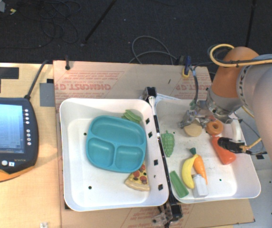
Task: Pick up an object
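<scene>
Your arm (230, 80) reaches in from the right, and its pincer (192, 119) hangs low over the far part of the right bin (249, 194). You cannot tell from this angle whether the pincer is released or clenched, and nothing can be seen gripped in it.

The nearest object is a beige lump (192, 130), lying on the bin floor just below the pincer. It is so close that you cannot tell whether they touch. Just right of the lump is a donut (215, 127), and a red-orange piece (225, 156) lies nearer the camera, by the right wall.

In the middle of that bin you have a banana (188, 173) and a carrot (200, 164) side by side and touching. A white bottle (200, 186) lies just below the carrot, and a green stick (178, 184) lies left of the banana's lower end. A leafy green (167, 143) rests against the left wall, beside the divider.

The left bin (71, 175) holds a teal plate (117, 144) with three compartments. A green piece (132, 116) sits at its far right corner and a pizza slice (138, 180) at its near right corner. On the bench (12, 194) to your far left sits a screen (5, 129), lit blue.
</scene>
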{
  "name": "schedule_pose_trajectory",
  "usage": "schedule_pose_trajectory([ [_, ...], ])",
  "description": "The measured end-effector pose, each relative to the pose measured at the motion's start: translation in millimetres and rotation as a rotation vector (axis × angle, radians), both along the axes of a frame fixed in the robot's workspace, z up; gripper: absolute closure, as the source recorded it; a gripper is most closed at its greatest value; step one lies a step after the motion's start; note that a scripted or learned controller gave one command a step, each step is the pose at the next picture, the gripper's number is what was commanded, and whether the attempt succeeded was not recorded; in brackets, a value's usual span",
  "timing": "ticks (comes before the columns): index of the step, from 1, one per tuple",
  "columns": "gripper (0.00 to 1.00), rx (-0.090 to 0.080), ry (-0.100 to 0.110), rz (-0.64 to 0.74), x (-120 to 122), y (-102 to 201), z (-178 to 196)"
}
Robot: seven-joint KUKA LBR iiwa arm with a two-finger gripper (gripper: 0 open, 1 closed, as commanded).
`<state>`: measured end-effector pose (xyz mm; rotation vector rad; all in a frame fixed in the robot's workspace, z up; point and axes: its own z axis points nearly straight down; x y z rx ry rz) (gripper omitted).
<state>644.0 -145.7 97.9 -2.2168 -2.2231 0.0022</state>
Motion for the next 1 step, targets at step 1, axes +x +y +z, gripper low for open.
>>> schedule_pose_trajectory([
  [1, 1.0, 0.002, -0.008, 0.004, -29.8, 71.2, 95.8],
])
